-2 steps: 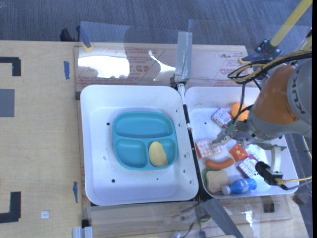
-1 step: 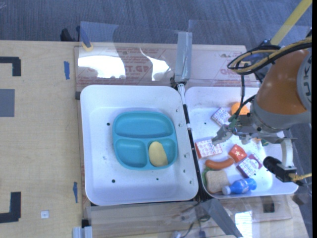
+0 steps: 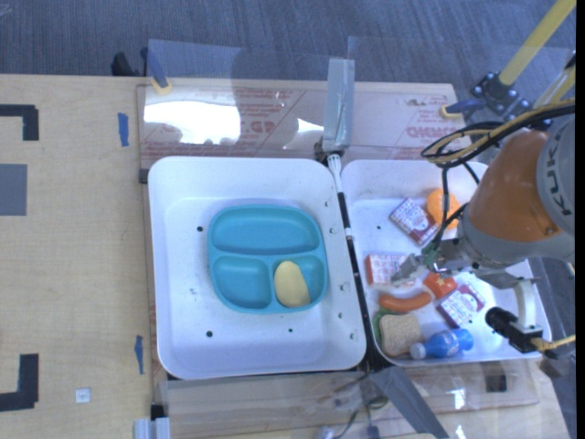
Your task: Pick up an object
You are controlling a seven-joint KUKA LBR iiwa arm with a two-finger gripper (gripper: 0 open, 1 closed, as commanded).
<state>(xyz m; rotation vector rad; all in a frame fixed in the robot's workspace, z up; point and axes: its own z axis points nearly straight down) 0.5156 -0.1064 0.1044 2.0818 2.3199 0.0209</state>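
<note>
Claw (image 3: 428, 265) low in right bin (image 3: 366, 210), grip state unclear; I'd center over ketchup btl (image 3: 439, 284) w/o nudging neighbours.

Grey arm (image 3: 558, 167) with orange band, black cables, small metallic hand (image 3: 430, 262).

A blue divided plate (image 3: 265, 256) is set in the left white bin (image 3: 174, 273), with a yellow potato-like piece (image 3: 291, 283) laid in its lower right compartment. Blue tape strips (image 3: 122, 128) are stuck on the wooden bench (image 3: 64, 273).
</note>
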